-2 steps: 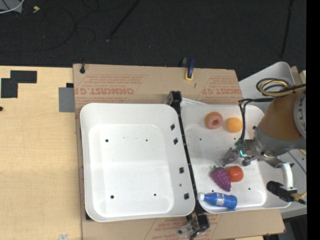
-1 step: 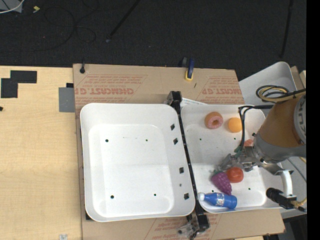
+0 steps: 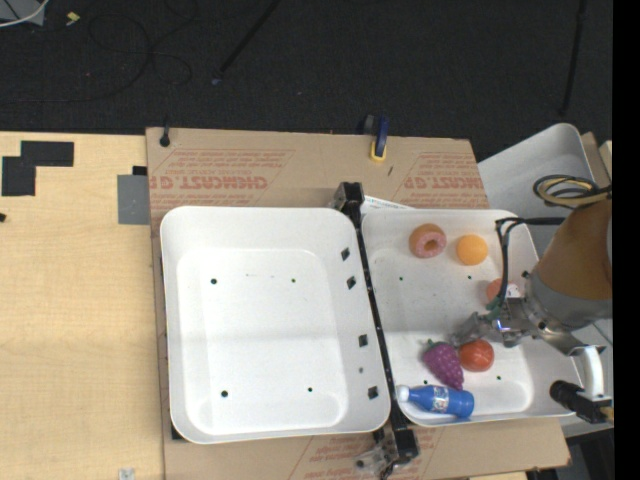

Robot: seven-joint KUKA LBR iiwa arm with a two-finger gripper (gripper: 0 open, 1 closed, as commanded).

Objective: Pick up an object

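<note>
The right bin (image 3: 400, 298) holds several small items. A pink donut (image 3: 428, 240) and an orange ball (image 3: 472, 250) lie near its far wall. A purple bunch of grapes (image 3: 444, 363) and a red tomato (image 3: 478, 355) sit side by side near the front, with a blue bottle (image 3: 437, 399) lying along the front wall. My gripper (image 3: 486, 328) hangs low in the right bin, just above the tomato and right of the grapes. A small red thing (image 3: 494, 289) peeks out beside the wrist, mostly hidden.
The left bin (image 3: 260, 318) stands beside the right one, split from it by a black divider rail (image 3: 362, 308). Both rest on a cardboard sheet (image 3: 250, 173). A blue and yellow clamp (image 3: 378, 138) grips the cardboard's far edge. The arm's orange band (image 3: 585, 253) looms over the right bin's right side.
</note>
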